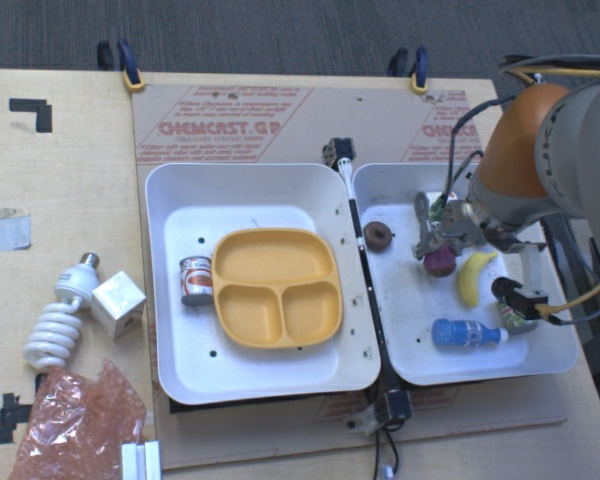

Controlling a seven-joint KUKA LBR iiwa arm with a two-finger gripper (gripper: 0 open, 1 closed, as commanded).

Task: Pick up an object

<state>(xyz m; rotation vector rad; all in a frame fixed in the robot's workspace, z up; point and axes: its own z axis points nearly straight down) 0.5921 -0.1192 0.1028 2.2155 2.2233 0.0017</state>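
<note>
Purple, round fruit under the gripper.
Small, dark, plum-like; I cannot tell the pincer's state.

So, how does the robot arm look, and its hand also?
The arm is grey and rounded, with a wide orange band above the wrist. Black cables loop along it, and one yellow cable runs near its top. The hand is small, made of grey metal, with slim fingers and a few green parts near its base.
</note>
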